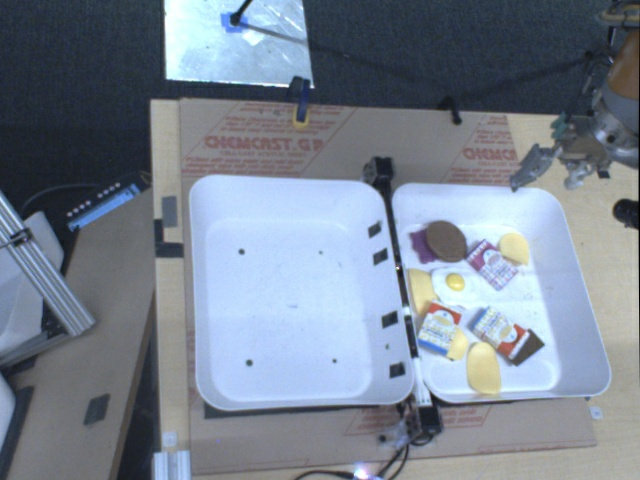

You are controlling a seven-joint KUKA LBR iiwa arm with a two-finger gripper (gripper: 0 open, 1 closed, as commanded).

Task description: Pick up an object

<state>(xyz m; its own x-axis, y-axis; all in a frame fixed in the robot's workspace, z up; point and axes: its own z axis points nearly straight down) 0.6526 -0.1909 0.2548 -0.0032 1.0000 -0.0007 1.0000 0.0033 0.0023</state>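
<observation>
Hand point(556, 163) first: I see it hovering over the far right corner of the right bin point(572, 268), above the rim, with nothing between its fingers; they look spread, one tip pointing left and one down. Everything worth picking lies in that bin, clustered near the divider: a brown round cookie-like piece point(446, 238), a fried egg toy point(453, 283), two small printed packets point(491, 264) point(438, 330), a third packet point(505, 334), and several yellow pieces, one of them point(483, 367) near the front rim. I judge these to be light, stiff plastic play food, smooth and likely to slip, so I would pinch the cookie across its edges. The left bin point(290, 288) sits beside it. On the cardboard over the worktop point(170, 298) I read "CHEMCAST GP"; the packet print is too small to read.
</observation>
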